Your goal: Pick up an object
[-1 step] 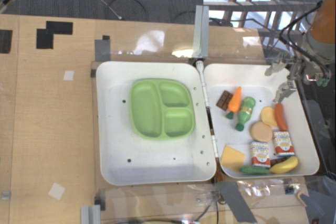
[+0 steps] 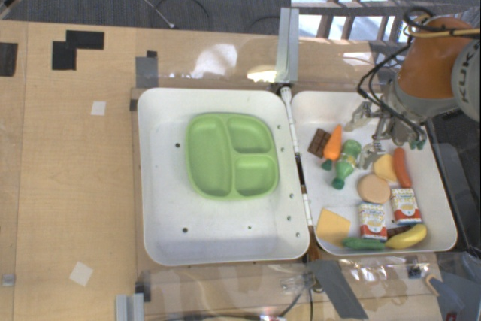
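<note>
The right bin [image 2: 443,233] holds toy food. My gripper [image 2: 370,135] hangs over the bin's upper middle, its fingers spread open with nothing between them. Just left of it lie an orange carrot [image 2: 333,142] and a brown chocolate piece [image 2: 319,141]. A green bottle [image 2: 346,163] sits below the carrot. Below the gripper lie a yellow piece [image 2: 385,167], a red sausage [image 2: 402,167] and a round tan cookie [image 2: 373,189]. Two small cartons [image 2: 388,212], a banana [image 2: 406,237], a cheese wedge [image 2: 333,222] and a green vegetable [image 2: 364,243] fill the near end.
The left bin [image 2: 161,237] carries a green divided plate [image 2: 231,155]. A metal post [image 2: 288,45] stands behind the seam between the bins. The arm's orange band [image 2: 436,68] and black cables overhang the right bin's far right corner.
</note>
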